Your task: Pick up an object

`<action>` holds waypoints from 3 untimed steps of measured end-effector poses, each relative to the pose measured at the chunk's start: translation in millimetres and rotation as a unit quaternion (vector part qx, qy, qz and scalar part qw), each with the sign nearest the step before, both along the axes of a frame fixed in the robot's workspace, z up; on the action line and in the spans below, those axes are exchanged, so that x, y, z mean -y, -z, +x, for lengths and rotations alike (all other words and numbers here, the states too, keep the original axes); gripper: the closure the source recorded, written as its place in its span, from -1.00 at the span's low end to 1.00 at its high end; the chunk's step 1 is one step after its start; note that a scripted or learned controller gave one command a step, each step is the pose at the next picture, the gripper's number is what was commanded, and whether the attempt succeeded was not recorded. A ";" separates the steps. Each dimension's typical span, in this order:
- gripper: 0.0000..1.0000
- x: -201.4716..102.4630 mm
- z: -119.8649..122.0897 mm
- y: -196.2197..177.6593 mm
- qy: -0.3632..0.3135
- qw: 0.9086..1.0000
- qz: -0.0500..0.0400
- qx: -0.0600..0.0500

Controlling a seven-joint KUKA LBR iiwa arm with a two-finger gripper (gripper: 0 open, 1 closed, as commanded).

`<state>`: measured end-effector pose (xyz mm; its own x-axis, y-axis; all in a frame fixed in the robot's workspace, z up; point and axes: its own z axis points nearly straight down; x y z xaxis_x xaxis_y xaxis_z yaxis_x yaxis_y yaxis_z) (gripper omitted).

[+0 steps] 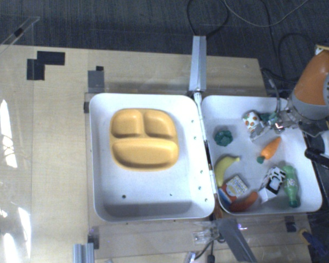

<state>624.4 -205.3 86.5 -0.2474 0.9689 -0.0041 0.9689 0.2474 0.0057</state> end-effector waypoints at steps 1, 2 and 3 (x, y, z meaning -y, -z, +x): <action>1.00 -2.1 1.1 -9.3 -0.004 1.000 0.001 -0.002; 1.00 -54.0 5.3 -123.9 0.038 0.999 0.001 -0.001; -1.00 -54.0 5.3 -123.6 0.038 0.999 0.001 -0.001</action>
